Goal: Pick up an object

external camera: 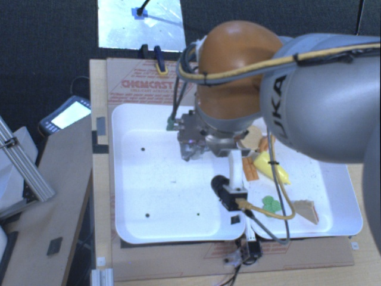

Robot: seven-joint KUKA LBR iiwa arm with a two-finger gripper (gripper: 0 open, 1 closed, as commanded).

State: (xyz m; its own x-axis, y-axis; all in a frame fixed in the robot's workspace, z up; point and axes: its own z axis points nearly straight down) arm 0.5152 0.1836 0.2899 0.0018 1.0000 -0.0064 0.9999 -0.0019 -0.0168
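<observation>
My gripper [191,144] hangs low over the far right part of the left white bin [149,177], under the big orange wrist band [238,58]. I see nothing under it there but bare bin floor. The right bin [342,213] holds the loose things: a yellow piece [272,167], a small orange piece [250,171] beside it, a green piece [272,204], a tan wedge [305,211] near the front, and a pale peach piece [255,138] partly hidden by the arm. The arm covers much of the right bin's far side.
The bins rest on a cardboard sheet with red lettering [143,83]. A shiny square plate [140,16] lies beyond it. A small lit screen [65,117] and a metal rail [24,167] stand at the left.
</observation>
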